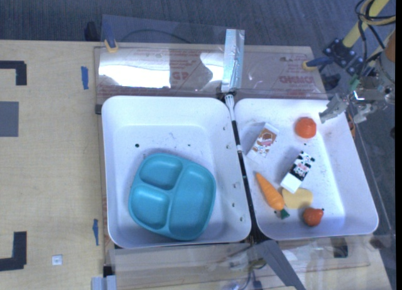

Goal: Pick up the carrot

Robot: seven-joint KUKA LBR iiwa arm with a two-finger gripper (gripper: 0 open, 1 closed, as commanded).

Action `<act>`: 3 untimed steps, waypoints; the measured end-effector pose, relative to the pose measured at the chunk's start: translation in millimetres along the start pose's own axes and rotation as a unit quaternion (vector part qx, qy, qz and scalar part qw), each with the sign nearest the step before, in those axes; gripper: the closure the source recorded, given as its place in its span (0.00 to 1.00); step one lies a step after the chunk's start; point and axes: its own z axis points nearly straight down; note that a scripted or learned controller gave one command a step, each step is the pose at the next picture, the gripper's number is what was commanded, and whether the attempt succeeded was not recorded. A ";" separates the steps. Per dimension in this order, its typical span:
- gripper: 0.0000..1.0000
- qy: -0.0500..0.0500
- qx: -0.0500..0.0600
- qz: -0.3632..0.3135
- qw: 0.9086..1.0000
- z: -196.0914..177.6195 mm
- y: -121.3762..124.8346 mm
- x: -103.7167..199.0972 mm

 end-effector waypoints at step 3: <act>1.00 -0.002 -0.004 -0.103 0.995 -104.0 57.9 36.5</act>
